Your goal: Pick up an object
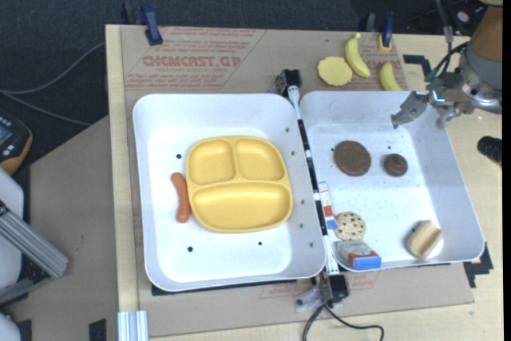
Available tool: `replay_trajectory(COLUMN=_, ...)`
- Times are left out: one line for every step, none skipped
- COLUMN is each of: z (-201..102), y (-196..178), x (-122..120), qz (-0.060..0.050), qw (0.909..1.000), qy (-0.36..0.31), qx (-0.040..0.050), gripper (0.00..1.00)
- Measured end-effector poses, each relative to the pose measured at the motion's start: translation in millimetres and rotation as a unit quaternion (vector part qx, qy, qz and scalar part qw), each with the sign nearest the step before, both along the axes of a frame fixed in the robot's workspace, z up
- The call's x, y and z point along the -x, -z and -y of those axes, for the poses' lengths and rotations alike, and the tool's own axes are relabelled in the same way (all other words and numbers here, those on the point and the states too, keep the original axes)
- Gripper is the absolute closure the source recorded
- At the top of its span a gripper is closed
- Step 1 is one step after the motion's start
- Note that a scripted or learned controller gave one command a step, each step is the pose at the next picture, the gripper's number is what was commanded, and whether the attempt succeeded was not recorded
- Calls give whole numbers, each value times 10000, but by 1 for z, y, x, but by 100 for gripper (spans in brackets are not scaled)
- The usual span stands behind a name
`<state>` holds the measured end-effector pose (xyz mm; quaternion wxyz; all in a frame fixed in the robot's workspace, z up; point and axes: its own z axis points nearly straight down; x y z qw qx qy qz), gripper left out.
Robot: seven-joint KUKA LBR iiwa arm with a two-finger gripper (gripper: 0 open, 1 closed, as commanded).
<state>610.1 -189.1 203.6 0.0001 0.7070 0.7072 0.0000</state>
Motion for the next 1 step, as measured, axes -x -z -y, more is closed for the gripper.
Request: replay_trajectory(z=22, y=122, x=19, qz=-10, qw=10000, qy=2, qx=-27, gripper=0)
